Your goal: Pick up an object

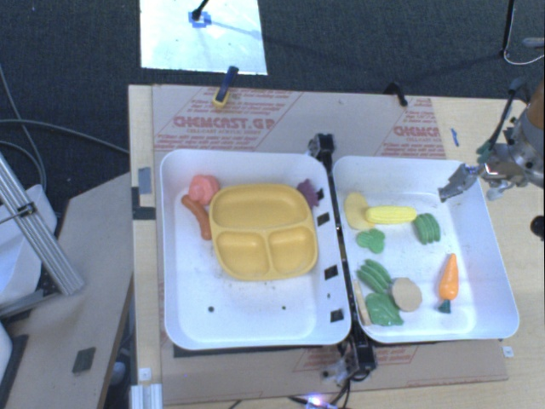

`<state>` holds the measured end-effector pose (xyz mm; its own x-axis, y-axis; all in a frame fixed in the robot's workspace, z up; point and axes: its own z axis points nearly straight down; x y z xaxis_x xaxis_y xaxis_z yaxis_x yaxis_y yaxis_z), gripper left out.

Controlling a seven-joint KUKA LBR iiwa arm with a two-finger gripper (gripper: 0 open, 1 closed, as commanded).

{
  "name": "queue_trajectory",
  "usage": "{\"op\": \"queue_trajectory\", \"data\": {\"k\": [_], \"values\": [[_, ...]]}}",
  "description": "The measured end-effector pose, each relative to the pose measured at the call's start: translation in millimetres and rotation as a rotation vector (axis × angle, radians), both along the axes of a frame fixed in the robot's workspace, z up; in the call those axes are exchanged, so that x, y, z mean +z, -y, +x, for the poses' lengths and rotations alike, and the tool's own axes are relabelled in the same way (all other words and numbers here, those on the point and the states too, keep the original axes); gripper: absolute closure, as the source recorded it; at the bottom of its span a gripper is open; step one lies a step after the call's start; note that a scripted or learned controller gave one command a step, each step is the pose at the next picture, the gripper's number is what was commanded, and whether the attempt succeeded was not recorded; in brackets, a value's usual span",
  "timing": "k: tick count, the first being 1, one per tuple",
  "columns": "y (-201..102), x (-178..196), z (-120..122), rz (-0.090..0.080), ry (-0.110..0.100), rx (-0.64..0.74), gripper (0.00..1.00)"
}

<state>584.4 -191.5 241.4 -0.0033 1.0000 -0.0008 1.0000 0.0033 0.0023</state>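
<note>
Hovering at the right edge of the frame, over the upper right rim of the right bin: gripper, reaching in from the right with nothing seen between its tips. Whether spread or pressed together, cannot tell, too small and blurred. Lying down-left of the gripper, nearest of the toys: green piece, then the corn cob, long axis running left-right across the frame. Further down, near the right wall: carrot, long axis roughly up-down, tip toward the bottom. Open white floor around carrot and green piece, so probably room to descend; corn crowded against a yellow piece on its left. Left bin well apart, holding a yellow tray.
</note>
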Motion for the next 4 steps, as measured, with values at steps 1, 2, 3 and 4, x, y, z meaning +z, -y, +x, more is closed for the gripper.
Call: {"op": "queue_trajectory", "data": {"k": [1, 2, 3, 4], "values": [[14.7, -128.2, 3.5, 0.003, -0.011, -0.003, 0.0], [15.2, -101.4, 8.1, -0.001, 0.002, 0.0, 0.0], [14.7, -93.5, 31.2, 0.0, 0.003, 0.002, 0.0], [14.6, -67.7, 67.7, -0.001, 0.006, 0.003, 0.0]]}}
